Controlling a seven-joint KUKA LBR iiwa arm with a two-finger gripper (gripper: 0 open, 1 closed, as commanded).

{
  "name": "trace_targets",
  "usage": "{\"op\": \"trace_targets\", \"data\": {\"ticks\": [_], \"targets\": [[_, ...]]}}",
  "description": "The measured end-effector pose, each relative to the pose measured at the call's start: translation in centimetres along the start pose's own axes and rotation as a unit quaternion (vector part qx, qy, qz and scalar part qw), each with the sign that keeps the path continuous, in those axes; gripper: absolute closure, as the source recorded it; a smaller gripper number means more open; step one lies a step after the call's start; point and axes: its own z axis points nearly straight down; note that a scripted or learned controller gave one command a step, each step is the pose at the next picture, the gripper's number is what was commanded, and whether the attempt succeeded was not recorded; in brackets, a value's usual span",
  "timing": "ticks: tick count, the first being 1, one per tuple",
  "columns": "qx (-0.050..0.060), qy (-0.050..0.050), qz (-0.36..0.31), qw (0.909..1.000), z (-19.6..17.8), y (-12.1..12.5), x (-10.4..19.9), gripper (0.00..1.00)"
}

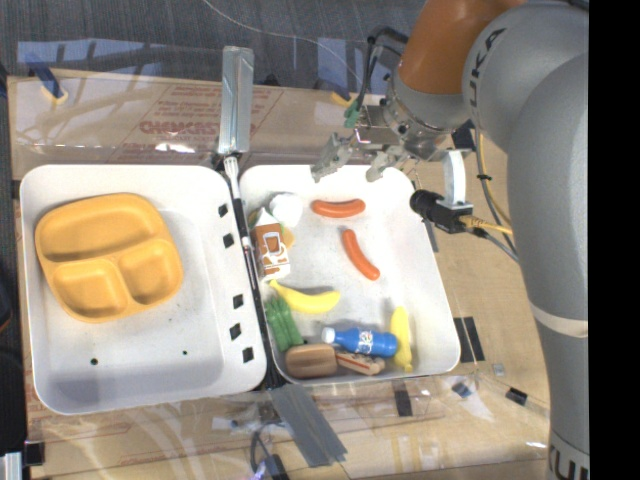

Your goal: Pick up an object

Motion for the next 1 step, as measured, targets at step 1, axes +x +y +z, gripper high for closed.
{"op": "trace_targets", "data": {"ticks": [1], "targets": [[0.004,0.0,0.032,0.9995,10.68,-3.25,-2.74,0.0]]}}
